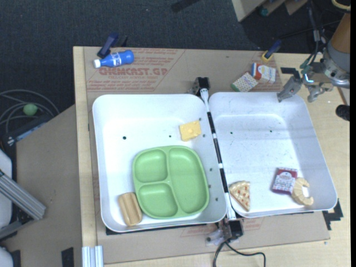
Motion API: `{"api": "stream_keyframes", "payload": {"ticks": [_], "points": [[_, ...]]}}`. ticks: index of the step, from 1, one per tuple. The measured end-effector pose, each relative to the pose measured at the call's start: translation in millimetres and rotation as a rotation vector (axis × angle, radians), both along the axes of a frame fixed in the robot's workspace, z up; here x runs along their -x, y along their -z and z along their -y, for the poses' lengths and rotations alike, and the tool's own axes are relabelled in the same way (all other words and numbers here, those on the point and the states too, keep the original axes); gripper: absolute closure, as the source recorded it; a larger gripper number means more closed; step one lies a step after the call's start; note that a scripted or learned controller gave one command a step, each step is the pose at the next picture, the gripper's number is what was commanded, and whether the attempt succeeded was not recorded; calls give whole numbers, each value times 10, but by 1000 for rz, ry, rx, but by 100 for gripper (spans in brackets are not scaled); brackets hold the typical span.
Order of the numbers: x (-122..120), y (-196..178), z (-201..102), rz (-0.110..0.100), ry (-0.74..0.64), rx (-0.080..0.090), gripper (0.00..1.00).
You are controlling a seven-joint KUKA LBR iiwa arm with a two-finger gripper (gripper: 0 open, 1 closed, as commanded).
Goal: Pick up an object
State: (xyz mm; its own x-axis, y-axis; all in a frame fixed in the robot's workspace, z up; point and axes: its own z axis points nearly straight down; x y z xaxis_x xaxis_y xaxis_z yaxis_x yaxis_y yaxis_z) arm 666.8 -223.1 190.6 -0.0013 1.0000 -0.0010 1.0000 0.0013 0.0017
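Observation:
My gripper (301,89) hangs over the far right corner of the right bin (261,127), its two fingers spread open with nothing between them. Near the front of that bin lie a pizza slice (240,194), a dark red packet (284,181) and a tan pastry (303,192) touching the packet. The left bin (111,127) holds a green divided plate (168,181), a yellow cheese piece (190,130) and a tan bread piece (129,208). All of these objects lie well apart from the gripper.
A blue bottle (114,59) lies on the bench behind the left bin. Two small boxes (247,81) (266,73) sit behind the right bin, close to the gripper's left. Cables lie off the bench at the left.

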Motion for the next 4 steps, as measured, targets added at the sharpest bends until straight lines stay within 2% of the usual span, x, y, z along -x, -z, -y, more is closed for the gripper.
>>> {"api": "stream_keyframes", "payload": {"ticks": [1, 2, 3, 4], "points": [[2, 30, 3, -2, 0, 0, 0], [-5, -385, 8, 3, 0, 1, 0], [6, 94, -79, -4, 0, -1, 0], [533, -244, 14, -2, 2, 0, 0]]}}
